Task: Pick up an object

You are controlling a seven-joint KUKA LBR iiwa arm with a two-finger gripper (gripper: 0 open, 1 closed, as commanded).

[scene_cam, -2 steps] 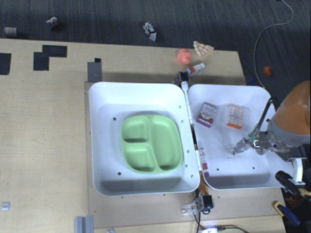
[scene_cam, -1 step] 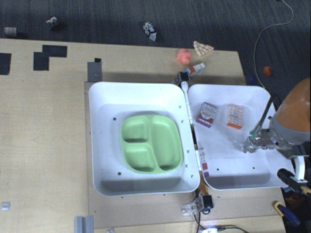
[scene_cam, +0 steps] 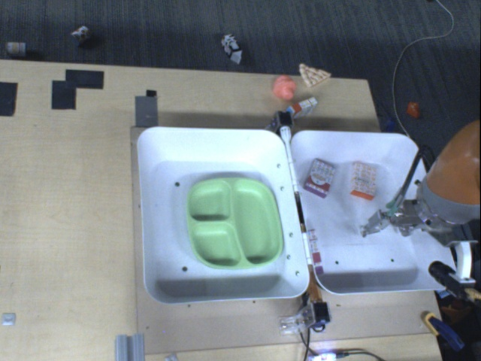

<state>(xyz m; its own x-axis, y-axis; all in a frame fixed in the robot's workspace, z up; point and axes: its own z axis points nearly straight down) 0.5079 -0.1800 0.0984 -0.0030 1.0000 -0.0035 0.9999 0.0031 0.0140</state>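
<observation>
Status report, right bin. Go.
Tool low over right bin, nothing seen between its fingers. Two small packets lie apart behind it. Path to them open.

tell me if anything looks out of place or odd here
A few things lie outside the bins: a pink ball and a wedge-shaped piece on the bench behind them, and small bits scattered on the dark floor beyond. Inside, the green tray and two small packets look undisturbed.

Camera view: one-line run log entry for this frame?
arm: over right bin | gripper: above bin floor, nothing visibly held | right bin: two packets | left bin: green tray
</observation>
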